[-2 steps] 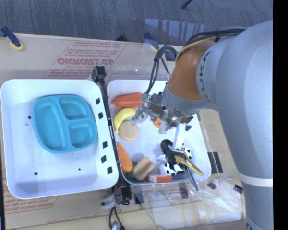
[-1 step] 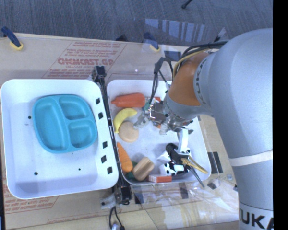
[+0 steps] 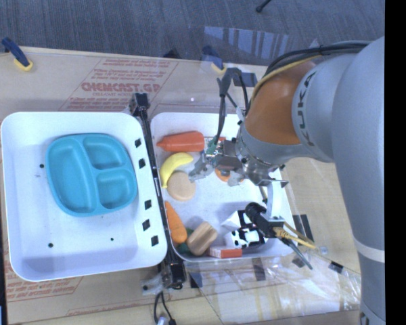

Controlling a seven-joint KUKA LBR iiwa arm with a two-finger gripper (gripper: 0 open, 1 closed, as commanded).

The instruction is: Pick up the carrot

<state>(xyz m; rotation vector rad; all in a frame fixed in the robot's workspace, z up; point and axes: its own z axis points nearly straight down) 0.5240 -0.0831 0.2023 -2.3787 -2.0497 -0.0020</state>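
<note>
Claw [image 3: 218,170] sits in the right bin [image 3: 274,246], around its centre, under the wrist; cannot tell its state from this angle. Carrot [image 3: 175,223] lies untouched at the bin's 8 o'clock edge, beside a bread roll [image 3: 201,237]. Judgement: grasp not yet made; reach, closure and lift remain.
</note>
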